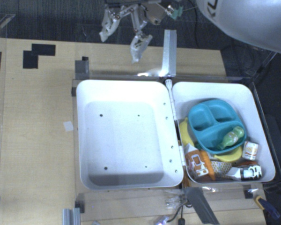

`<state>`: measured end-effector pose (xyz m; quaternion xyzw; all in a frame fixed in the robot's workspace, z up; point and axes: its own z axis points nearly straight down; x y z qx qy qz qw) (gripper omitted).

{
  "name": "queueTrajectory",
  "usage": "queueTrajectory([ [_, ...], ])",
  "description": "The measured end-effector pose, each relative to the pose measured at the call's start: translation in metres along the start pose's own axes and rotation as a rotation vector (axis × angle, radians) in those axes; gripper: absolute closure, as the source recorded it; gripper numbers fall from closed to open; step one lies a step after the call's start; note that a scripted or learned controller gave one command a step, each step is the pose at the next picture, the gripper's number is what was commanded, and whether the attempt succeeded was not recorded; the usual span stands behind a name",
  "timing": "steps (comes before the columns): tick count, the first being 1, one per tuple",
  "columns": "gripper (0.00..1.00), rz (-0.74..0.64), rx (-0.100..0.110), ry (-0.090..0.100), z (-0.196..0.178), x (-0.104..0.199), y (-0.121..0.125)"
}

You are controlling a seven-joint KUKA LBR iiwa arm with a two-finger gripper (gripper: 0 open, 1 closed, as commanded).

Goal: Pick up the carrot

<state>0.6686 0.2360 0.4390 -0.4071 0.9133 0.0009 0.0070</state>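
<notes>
The carrot (209, 167) appears as an orange shape at the near-left corner of the right bin (259, 108), pressed against a brown-and-white packet (195, 162); its outline is too blurred to tell tip from stem. Just behind it a yellow item (227, 155) lies under a teal divided plate (211, 122), and a green object (232, 137) rests on that plate's near edge. A small pale jar (250, 150) and a black-and-white tube (246, 173) sit to the right. The left bin (122, 134) adjoins on the desk (33, 139). The pincer (124, 37) hangs beyond the bins' far edge, fingers (140, 45) spread apart, nothing between them.
</notes>
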Motion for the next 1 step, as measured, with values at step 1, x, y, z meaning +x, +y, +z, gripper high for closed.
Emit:
queueTrajectory([
  [1,0.0,-0.282,-0.001,0.001,0.0007,0.0047,-0.0046],
])
